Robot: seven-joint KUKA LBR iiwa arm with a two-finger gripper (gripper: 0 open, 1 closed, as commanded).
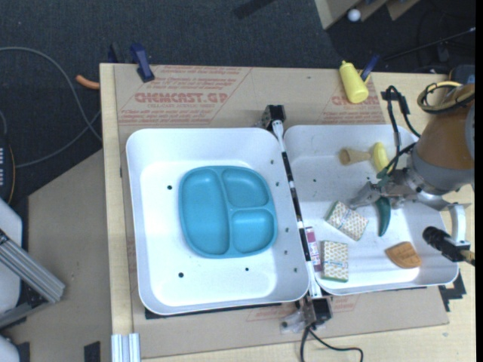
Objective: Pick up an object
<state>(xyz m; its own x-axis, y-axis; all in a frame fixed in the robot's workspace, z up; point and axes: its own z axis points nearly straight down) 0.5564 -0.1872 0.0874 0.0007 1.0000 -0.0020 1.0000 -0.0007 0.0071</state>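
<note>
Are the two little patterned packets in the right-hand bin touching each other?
Apart. The camera view shows the upper patterned packet tilted like a diamond, with a strip of white bin floor between it and the lower patterned packet.

Robotics lab setting: cardboard-covered desk [226, 89] with clamps, two white bins [151, 225], loose cables [45, 59] on dark carpet [60, 6] at 10 o'clock.

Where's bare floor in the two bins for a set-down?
Left bin: a bare ring around the blue divided plate, widest along the near wall. Right bin: bare in the far-left corner. Crowded mid to near: two patterned packets, green pepper, brown piece, yellow toy, gripper.
</note>
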